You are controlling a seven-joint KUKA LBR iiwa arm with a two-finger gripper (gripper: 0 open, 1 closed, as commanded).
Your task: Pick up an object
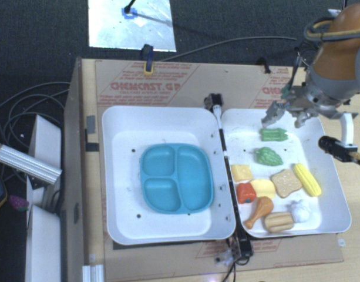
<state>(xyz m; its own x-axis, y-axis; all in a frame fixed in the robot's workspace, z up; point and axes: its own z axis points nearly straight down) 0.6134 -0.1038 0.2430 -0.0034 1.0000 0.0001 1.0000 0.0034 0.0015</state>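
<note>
Camera view: bread roll [278, 221] nearest, front edge of right bin [338, 213]; drumstick [259, 209] and white piece [299, 210] beside it. Behind: toast slice [286, 183], corn cob [308, 179], red piece [245, 192], yellow pieces, two green veg. Left bin [121, 175] holds blue divided plate [176, 178]. Gripper [287, 116] hovers above green pepper [274, 135] at right bin's back, fingers spread, nothing between. Pepper likely light, rigid plastic, smooth and slippery; best pinched across narrow width, mid-body.

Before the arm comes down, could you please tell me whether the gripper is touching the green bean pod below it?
Apart. The camera view shows the gripper above the green bean pod, with white bin floor visible between them.
</note>
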